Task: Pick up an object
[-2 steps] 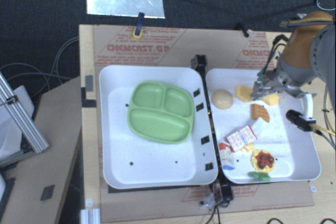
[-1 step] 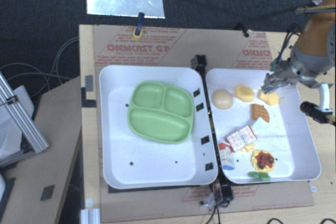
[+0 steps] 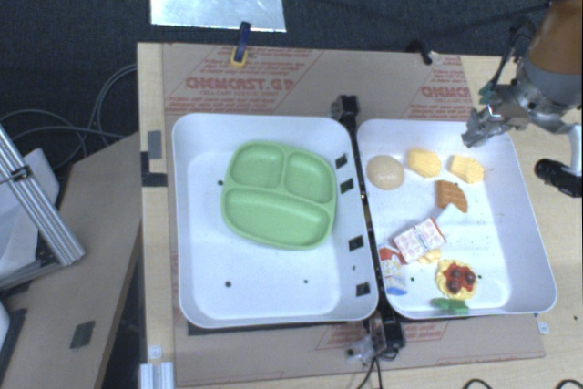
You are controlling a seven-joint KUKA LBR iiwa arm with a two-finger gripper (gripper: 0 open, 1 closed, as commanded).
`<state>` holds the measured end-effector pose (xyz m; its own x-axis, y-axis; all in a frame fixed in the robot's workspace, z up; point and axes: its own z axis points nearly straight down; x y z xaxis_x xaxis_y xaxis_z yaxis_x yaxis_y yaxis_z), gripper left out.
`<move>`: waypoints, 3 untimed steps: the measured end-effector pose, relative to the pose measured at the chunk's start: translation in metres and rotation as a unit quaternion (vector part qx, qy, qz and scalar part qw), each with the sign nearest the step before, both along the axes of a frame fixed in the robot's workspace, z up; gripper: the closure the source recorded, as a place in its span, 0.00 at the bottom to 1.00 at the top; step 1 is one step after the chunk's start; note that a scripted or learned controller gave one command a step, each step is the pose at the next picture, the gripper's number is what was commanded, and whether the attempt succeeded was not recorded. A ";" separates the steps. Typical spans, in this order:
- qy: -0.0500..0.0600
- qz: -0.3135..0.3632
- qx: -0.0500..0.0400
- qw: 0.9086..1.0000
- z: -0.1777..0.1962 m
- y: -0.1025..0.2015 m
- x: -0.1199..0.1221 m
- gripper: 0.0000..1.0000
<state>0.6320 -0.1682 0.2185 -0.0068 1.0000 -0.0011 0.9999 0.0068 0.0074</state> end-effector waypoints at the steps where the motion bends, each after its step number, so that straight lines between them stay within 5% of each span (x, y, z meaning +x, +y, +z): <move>1: 0.002 0.000 0.000 1.000 0.007 0.000 0.001 1.00; 3: 0.003 0.001 0.002 1.000 0.000 0.101 -0.004 1.00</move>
<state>0.6276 -0.0671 0.2187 -0.0095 1.0000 0.0022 1.0000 0.0095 0.0011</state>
